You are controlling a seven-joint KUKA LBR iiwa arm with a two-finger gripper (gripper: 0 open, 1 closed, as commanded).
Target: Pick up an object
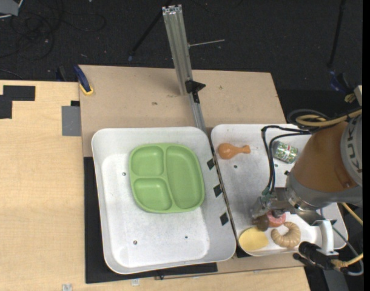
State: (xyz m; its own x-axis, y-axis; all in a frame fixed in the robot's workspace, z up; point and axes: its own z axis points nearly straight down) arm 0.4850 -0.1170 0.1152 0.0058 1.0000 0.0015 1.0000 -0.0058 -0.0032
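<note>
The surface (233, 96) is a brown board with a pale wood panel (33, 180) left of it; the room behind is dark, with cables on a black floor. A metal post (176, 47) rises from the board's far side, behind the gap between the bins.

Taking the green tray (167, 178) as landmark: it lies in the left bin (154, 247), toward that bin's far half, with three compartments, nothing in them. The white floor of the bin near of the tray is bare, and so is a strip to the tray's left. The right bin (245, 174) touches the left one along a shared edge just right of the tray, marked by small black clips.

Right of the tray, in the right bin, an orange drumstick toy (232, 151) lies at the far end. A green can (286, 152) lies further right, near black cables. Right and nearer than the tray, at the bin's near edge, a yellow disc (253, 240) sits beside a brown ring-shaped toy (286, 235), the two close together. A pink item (276, 219) shows just behind them.

The arm, orange-banded, covers the bin's right side. The gripper (267, 213) is low over the pink item; whether its fingers are apart or together I cannot tell.
</note>
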